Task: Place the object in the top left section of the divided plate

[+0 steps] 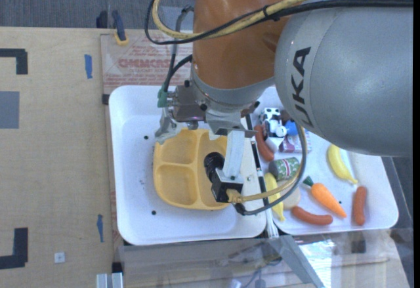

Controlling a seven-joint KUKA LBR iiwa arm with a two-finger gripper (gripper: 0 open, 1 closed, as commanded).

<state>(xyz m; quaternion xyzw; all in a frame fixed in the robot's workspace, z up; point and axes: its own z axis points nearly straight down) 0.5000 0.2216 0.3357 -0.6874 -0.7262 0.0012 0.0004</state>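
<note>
Camera view: gripper (164, 126) at the upper-left rim of the yellow plate (174, 183); we cannot tell its grip state. We judge the lower-right carrot (323, 196) light, stiff, slick: grasp its middle.

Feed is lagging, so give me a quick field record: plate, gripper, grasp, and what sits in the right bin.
plate: yellow divided plate, in the left bin, right side hidden under the arm
gripper: gripper at the plate's upper left edge
grasp: cannot tell from this view
right bin: right bin holds a banana, carrot, red sausage and green can
</note>
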